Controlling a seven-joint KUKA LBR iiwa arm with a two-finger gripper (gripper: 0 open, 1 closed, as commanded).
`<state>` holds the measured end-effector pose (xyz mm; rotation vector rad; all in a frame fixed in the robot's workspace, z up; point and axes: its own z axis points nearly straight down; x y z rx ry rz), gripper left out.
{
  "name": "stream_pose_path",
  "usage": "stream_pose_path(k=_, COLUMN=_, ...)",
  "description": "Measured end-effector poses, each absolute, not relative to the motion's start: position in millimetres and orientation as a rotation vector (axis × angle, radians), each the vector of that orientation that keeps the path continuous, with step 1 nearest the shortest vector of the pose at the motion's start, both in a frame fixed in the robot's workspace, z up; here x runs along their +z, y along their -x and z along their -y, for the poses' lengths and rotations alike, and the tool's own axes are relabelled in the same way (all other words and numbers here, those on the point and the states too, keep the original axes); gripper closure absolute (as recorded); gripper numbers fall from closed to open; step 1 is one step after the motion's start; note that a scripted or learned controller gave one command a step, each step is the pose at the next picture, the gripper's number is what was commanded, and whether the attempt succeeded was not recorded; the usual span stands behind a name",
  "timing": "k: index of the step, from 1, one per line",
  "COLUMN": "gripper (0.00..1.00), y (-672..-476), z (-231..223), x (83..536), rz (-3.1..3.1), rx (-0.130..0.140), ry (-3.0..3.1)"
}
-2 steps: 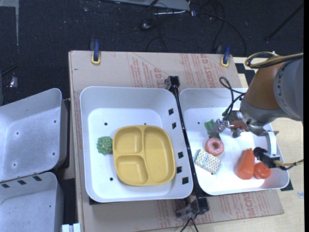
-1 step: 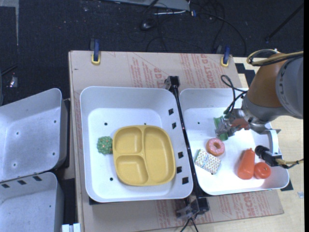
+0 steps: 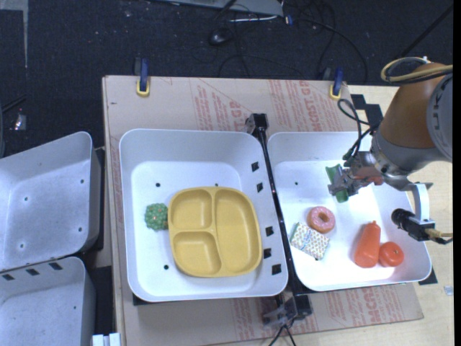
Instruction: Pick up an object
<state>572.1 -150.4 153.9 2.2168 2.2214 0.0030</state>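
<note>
Cardboard-brown bench board (image 3: pixel 216 92) fills most of your frame, with a blue-and-yellow clamp (image 3: pixel 142 78) at its upper left corner and another clamp (image 3: pixel 336 83) toward the upper right. On it you have two white bins side by side: the left bin (image 3: pixel 137 193) in the centre of the frame and the right bin (image 3: pixel 302 146) in the right half, their inner walls touching along a dark strip.

Your arm (image 3: pixel 418 121), grey with an orange band, enters from the right edge and reaches down over the upper part of the right bin. The gripper (image 3: pixel 344 186) hangs at the bin's upper middle, above bare white floor; you cannot tell from this angle whether its claw is apart or together, and nothing shows between its tips.

In the left bin lies a yellow divided plate (image 3: pixel 215 231), with a small green broccoli piece (image 3: pixel 155 216) touching its left rim.

Your candidates sit in the right bin's lower half: an orange carrot-like piece (image 3: pixel 367 244) with a small orange-red ball (image 3: pixel 391 254) just beside it at lower right, a pink doughnut (image 3: pixel 321 219) below and left of the gripper, and a patterned square packet (image 3: pixel 310 241) touching the doughnut's lower left.
</note>
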Motion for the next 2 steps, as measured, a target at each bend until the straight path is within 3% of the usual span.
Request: stream_pose_path(k=2, gripper=1.0, y=-572.6, z=161, x=253, rz=-2.22, rx=0.004, ry=-2.215)
